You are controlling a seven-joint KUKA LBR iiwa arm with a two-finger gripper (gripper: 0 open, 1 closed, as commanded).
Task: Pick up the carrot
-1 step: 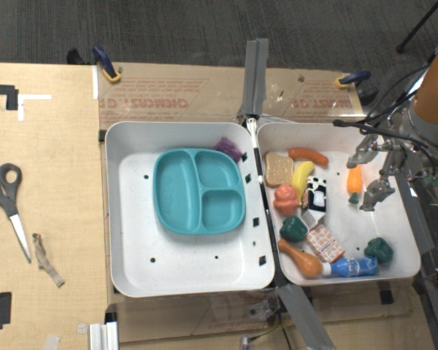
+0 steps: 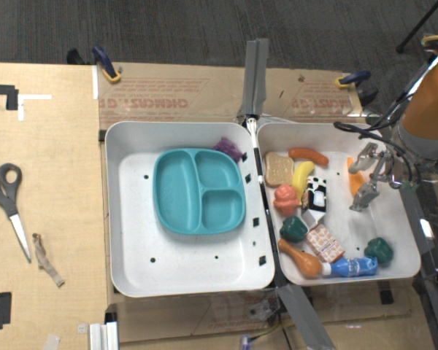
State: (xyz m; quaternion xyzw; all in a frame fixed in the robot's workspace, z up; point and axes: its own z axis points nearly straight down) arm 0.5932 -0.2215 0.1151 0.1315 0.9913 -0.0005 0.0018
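The carrot [image 2: 355, 180] is a small orange piece on the floor of the right bin [image 2: 394, 228], near its right side, partly covered by the gripper. My gripper [image 2: 359, 183] hangs over it from the right. Its two metal fingers stand apart, one fingertip [image 2: 359, 159] beyond the carrot and the other one nearer than the carrot. The carrot lies in the gap between them, and the fingers look open around it rather than closed on it.
Left of the carrot, the right bin holds an orange sausage [image 2: 308, 154], bread slice [image 2: 279, 169], banana [image 2: 303, 177], pink toy [image 2: 285, 197], green pieces [image 2: 379, 249], a drumstick [image 2: 301, 258] and a blue bottle [image 2: 354, 267]. The left bin holds a teal divided plate [image 2: 200, 191]. Scissors [image 2: 9, 195] lie on the bench.
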